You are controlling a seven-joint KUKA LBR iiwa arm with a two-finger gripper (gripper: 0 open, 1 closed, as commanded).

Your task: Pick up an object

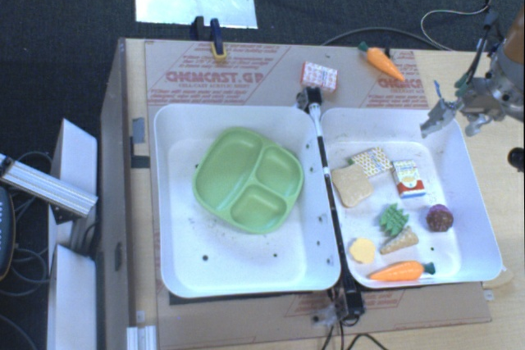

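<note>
We see the grey two-finger gripper poised at the upper right corner of the right shallow white bin, its fingers apart with nothing between them, which suits a hand waiting above its choices before coming down on one. That bin holds all the likely targets, scattered loosely so that most can be approached singly: a tan slice of toy bread touching a checkered cracker-like piece, a small red and white carton, a dark purple round fruit, a green leafy toy vegetable lying against a pale wedge, a yellow disc, and an orange toy carrot along the near wall. The carton lies nearest the gripper, so we judge it the easiest first pick, though which object is meant we cannot tell. The left shallow white bin carries a light green divided plastic plate, tilted askew, probably too broad for the fingers. Outside the bins, on the brown board behind them, rest a second orange carrot and a small red and white patterned packet, possibly a wrapped sweet; the view is too coarse to say.
</note>
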